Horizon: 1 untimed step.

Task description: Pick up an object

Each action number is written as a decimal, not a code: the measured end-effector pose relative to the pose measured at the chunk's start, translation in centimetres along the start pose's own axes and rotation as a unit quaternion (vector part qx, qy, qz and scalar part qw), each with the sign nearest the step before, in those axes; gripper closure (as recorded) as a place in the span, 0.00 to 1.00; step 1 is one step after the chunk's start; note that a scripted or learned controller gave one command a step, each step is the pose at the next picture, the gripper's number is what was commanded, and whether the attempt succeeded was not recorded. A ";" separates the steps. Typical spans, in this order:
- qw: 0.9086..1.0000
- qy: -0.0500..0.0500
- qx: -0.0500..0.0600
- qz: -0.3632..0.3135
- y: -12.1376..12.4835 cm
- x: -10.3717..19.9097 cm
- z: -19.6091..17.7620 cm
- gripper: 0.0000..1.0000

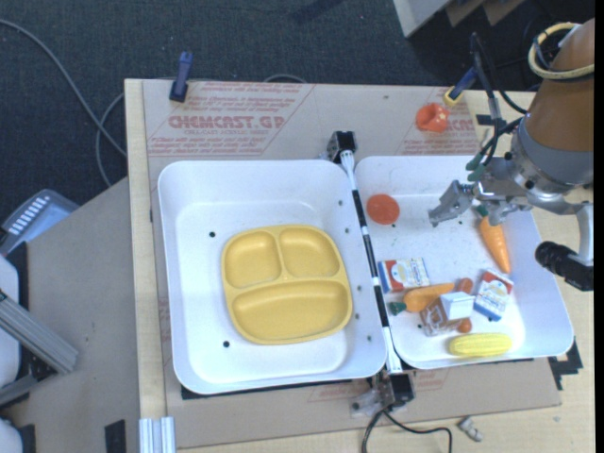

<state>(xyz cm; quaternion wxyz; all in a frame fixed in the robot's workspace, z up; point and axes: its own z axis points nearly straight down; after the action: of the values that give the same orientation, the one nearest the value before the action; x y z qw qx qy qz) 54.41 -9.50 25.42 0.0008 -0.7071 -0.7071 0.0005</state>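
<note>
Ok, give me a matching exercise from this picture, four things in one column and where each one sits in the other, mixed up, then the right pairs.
Things:
1. yellow tray
2. corn
3. carrot
4. tomato

Places:
A. near edge of the right bin, at the front
B. middle of the left bin
C. right bin, far left part, close to the divider
D. right bin, just below the gripper

Pairs: 1-B, 2-A, 3-D, 4-C
</note>
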 end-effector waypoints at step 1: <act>1.000 -0.001 -0.002 0.000 4.3 -6.3 5.0 0.00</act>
<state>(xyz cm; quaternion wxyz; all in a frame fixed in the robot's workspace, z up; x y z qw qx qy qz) 58.69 -15.84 20.44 -0.0012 -0.7074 -0.7068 0.0000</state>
